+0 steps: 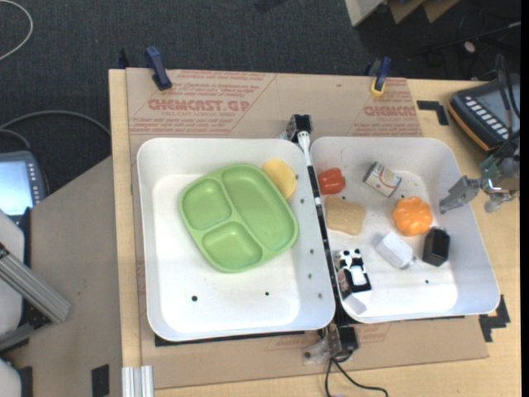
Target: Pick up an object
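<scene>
Camera view: the gripper (469,190) is seen low over the right bin's (463,165) rim; its opening cannot be told. A round orange object (412,214) lies just left.

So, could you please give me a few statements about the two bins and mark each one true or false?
1. The green divided tray lies in the left bin. True.
2. The orange ball lies in the left bin. False: it lies in the right bin.
3. The yellow object sits at the green tray's upper right edge. True.
4. The pincer is pressed down on the red object. False: it is at the right bin's right rim, apart from the red object.
5. The black block sits below and right of the orange ball. True.
</scene>
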Action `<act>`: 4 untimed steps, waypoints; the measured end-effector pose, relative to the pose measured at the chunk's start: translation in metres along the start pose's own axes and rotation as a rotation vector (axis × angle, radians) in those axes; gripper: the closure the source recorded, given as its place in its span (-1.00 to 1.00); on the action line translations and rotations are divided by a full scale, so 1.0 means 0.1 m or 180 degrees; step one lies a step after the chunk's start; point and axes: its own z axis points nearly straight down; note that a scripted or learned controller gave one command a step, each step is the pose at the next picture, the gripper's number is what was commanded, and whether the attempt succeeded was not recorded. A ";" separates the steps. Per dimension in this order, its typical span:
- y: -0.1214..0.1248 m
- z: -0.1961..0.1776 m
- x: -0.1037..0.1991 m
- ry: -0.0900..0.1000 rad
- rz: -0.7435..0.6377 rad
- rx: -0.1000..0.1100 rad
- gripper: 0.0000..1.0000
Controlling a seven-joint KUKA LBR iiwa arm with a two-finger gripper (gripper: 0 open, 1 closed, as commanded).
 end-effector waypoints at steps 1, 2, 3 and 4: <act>-0.34 1.36 -0.02 0.0011 -0.0010 -0.0002 -1.00; -0.34 1.26 -0.04 -0.0001 -0.0001 -0.0009 1.00; -0.09 1.47 -0.08 -0.0005 -0.0003 -0.0006 1.00; 0.00 0.64 0.75 0.0002 -0.0010 -0.0007 1.00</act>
